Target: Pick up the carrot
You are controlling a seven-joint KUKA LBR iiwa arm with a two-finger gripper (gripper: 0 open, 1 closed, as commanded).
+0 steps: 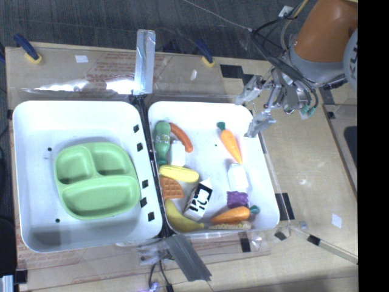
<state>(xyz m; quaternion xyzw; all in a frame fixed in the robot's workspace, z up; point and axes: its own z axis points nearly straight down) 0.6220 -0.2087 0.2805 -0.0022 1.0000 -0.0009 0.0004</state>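
Two carrots lie in the right bin (258, 190). One carrot (230, 145) is in the upper right part, its green top pointing up-left. The second carrot (233, 215) lies along the bottom wall with its green end to the right. My gripper (254, 111) hovers over the bin's upper right corner, just right of the upper carrot and apart from it. Its fingers (249, 95) are spread open with nothing between them.
The right bin also holds a green corn cob (161, 140), an orange sausage (182, 137), a banana (180, 220), a waffle (171, 188), a purple piece (237, 198), a white bottle (237, 177) and a black-and-white tag (199, 201). A green divided plate (96, 179) lies in the left bin (30, 126).
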